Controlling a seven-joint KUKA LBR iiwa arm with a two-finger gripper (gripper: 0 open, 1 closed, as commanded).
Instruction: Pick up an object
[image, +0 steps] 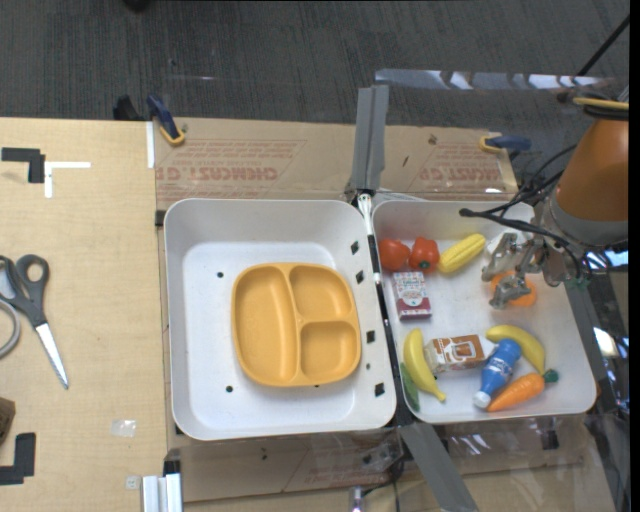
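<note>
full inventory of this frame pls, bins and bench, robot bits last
white bins: 2, side by side on bench
divided plate: 1, yellow-orange, left bin
tomato and pepper toys: 2, red-orange, right bin top left
corn toy: 1, yellow, beside them
small carton: 1, red and white, right bin left side
bananas: 2, yellow, right bin front
box: 1, brown and white, between bananas
bottle: 1, blue, right bin front
carrot: 1, orange, right bin front
orange item: 1, under tool
scissors: 1, grey, bench left
arm: grey, orange band
tool: over right bin
</note>
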